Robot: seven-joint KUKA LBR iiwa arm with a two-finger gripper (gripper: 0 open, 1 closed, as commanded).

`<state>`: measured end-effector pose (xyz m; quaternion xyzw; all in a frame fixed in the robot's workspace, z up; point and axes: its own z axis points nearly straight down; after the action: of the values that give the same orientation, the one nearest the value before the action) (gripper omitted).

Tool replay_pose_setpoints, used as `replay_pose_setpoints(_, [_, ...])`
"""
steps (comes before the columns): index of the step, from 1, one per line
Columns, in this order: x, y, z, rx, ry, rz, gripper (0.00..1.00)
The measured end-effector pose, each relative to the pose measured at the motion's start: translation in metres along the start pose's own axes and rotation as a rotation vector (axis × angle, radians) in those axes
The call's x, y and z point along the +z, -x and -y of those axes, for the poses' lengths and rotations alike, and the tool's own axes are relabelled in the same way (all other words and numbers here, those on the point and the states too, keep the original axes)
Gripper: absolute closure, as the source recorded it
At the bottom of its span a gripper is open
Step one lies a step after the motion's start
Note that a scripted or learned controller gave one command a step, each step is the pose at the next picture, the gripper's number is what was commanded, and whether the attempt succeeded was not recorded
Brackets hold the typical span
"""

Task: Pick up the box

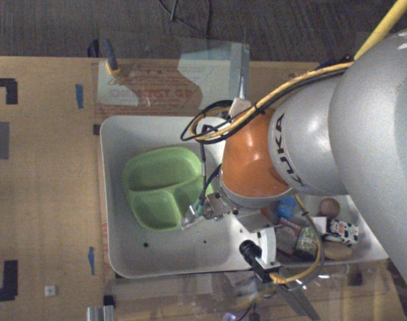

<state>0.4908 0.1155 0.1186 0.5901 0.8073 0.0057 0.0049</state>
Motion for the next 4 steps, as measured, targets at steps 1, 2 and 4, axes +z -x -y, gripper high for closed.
replay_pose_setpoints(1, [-0.066,0.062,0.03,-0.226,-0.013,-0.002,0.0])
replay_pose_setpoints(2, [-0.134,0.16,0.06,-0.272,-0.012,-0.001,0.0])
replay_pose_setpoints(4, [-0.199,-0.01,0.005,-0.092,-0.014,-0.002,1.0])
